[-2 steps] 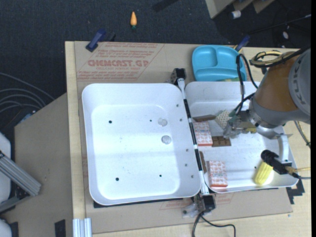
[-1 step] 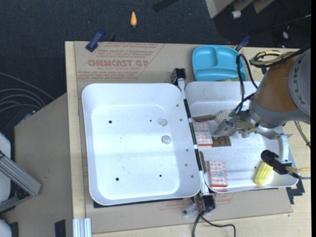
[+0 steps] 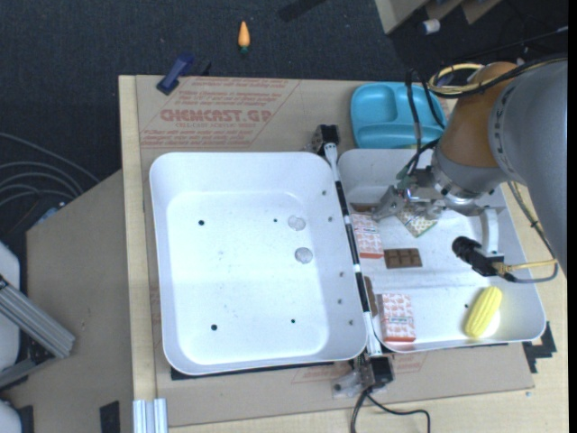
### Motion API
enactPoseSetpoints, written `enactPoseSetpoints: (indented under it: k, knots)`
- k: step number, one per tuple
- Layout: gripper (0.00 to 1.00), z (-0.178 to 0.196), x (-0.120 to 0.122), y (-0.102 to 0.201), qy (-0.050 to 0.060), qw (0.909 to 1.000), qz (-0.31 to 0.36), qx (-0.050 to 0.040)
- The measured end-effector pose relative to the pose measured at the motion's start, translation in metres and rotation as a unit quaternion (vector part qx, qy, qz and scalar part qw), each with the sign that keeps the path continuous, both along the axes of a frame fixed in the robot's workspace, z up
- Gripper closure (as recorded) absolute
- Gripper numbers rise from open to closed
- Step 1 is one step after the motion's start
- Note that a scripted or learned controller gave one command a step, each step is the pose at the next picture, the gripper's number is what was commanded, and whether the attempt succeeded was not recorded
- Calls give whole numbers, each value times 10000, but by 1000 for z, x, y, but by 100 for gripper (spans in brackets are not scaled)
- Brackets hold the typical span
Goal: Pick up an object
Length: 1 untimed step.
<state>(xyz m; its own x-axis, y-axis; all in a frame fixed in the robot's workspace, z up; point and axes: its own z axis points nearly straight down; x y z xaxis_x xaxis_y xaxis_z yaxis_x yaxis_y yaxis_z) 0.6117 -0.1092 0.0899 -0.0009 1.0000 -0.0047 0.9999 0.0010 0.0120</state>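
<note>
The gripper (image 3: 410,207) was seen low in the right bin (image 3: 518,327), over a small patterned packet (image 3: 416,221), judged light and crushable, best pinched across its edges.

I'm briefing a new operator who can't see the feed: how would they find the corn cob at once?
Start at the right bin, the one the arm reaches into, and go to its near right corner. The corn cob lies there alone, tilted. It is the only bright yellow, rounded thing; the brown bar and red-printed packet to its left are flat.
</note>
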Motion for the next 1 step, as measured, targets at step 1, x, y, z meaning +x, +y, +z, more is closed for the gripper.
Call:
enactPoseSetpoints:
  k: [1]
  knots:
    - [0, -1, -47, 16, -6, 10000, -4, -1]
